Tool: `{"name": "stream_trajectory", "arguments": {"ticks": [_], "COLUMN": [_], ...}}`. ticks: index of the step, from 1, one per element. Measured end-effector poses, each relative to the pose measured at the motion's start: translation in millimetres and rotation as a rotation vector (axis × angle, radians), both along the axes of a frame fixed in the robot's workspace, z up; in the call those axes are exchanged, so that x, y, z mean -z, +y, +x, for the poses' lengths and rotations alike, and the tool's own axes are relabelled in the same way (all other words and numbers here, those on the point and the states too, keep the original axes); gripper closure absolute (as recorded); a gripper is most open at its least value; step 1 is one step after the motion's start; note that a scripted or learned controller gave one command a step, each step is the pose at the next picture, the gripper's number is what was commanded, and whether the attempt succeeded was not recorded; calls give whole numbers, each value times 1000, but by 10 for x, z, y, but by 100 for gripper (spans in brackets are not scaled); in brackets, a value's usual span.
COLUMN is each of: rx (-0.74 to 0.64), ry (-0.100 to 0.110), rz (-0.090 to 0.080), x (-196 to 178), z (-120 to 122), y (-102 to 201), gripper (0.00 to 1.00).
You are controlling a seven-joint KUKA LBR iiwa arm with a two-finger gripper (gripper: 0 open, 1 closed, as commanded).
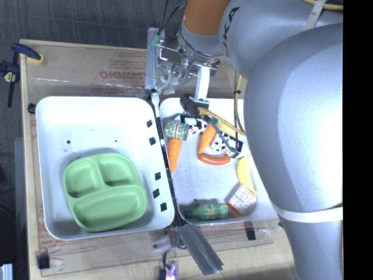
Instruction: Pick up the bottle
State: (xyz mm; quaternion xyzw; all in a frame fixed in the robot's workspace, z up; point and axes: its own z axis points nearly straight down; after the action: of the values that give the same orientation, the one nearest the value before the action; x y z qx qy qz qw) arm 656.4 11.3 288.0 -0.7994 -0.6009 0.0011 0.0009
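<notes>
The bottle is green with a pale label and lies on its side along the near wall of the right bin. My gripper hangs at the far end of that bin, over the rim where the two bins meet. It is far from the bottle, with the whole length of the bin between them. The arm's grey body covers the right side of the bin.
In the right bin lie a carrot, a small green-labelled can, an orange sausage, a banana and a small orange-and-white box close to the bottle's cap end. The left bin holds a green divided plate.
</notes>
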Motion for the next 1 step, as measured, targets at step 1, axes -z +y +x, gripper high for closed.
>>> {"name": "stream_trajectory", "arguments": {"ticks": [1], "rx": [-203], "ry": [-2], "rz": [0], "x": [-1008], "z": [-443], "y": [664], "gripper": [100]}}
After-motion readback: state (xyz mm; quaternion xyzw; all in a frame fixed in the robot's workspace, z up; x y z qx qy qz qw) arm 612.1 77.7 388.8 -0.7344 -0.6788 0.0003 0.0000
